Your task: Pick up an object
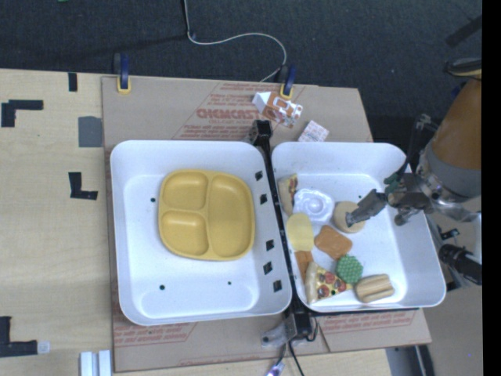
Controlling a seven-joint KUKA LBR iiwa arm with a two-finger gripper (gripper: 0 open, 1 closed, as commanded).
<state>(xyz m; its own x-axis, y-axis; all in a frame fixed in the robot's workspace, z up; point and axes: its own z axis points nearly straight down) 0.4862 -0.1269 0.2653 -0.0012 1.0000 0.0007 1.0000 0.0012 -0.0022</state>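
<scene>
Camera view: my arm [462, 143] reaches in from 3 o'clock, cut off at the edge.
Hard to make out: my gripper [366, 210] is a dark blur low over the right bin [415, 284]; I cannot tell how far it is open or whether it has hold of anything.
Nearest thing: a round tan piece [344, 214] lies at the tip, partly covered by it.
Around it: clear plastic cup [313, 204] at 9 o'clock; orange piece [333, 243] and green piece [350, 269] toward 6.
Bread roll [374, 287]: near the bottom wall, long axis pointing 3 to 9 o'clock.
Pizza slice [325, 283]: beside the green piece.
Left bin [137, 288]: holds a yellow divided plate [207, 214].
</scene>
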